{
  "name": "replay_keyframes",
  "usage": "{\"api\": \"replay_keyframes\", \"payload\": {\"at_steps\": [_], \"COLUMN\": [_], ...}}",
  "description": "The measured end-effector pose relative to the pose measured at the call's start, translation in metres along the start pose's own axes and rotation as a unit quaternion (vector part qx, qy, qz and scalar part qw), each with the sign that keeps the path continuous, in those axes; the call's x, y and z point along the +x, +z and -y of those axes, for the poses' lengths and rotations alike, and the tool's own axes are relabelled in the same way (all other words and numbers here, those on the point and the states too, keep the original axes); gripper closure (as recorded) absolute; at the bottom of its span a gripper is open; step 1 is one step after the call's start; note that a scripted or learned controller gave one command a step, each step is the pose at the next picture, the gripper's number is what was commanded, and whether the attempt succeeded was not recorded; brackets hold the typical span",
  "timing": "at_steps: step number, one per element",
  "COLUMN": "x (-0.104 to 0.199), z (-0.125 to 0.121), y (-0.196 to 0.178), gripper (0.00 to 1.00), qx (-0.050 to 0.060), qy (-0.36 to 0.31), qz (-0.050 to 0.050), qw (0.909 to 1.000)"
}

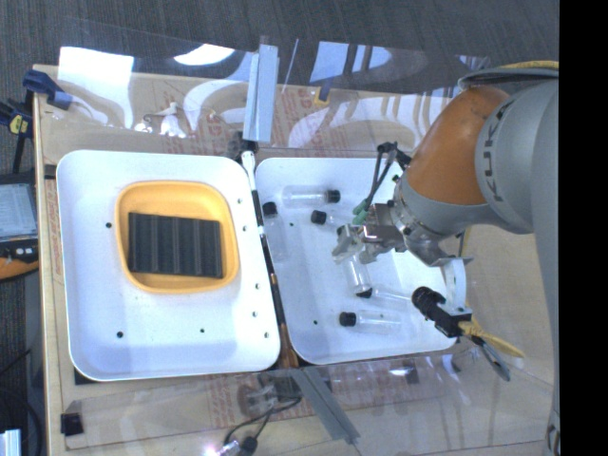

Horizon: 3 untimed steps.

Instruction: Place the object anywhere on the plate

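Rounded grey arm (503,160) above clear capped tubes (370,320).

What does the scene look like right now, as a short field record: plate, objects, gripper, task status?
plate: yellow plate with a dark ribbed insert, in the left bin
objects: several clear vials with black caps, lying in the right bin; one near the top, one near the bottom
gripper: gripper over the middle of the right bin, above the vials
grasp: cannot tell
task status: no vial on the plate yet
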<state>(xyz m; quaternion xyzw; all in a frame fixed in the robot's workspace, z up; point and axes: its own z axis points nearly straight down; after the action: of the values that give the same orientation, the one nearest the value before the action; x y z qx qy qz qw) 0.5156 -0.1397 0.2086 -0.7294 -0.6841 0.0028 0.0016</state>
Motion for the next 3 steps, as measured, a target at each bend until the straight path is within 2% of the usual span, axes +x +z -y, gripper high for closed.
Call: {"api": "replay_keyframes", "payload": {"at_steps": [1, 2, 3], "x": [0.019, 0.076, 0.116], "z": [-0.047, -0.065, -0.069], "y": [0.007, -0.01, 0.005], "gripper": [1.0, 1.0, 1.0], "qx": [0.001, 0.0, 0.001], "qy": [-0.023, -0.142, -0.214], "qz": [-0.001, -0.001, -0.001], "qw": [0.9997, 0.9899, 0.9768]}}
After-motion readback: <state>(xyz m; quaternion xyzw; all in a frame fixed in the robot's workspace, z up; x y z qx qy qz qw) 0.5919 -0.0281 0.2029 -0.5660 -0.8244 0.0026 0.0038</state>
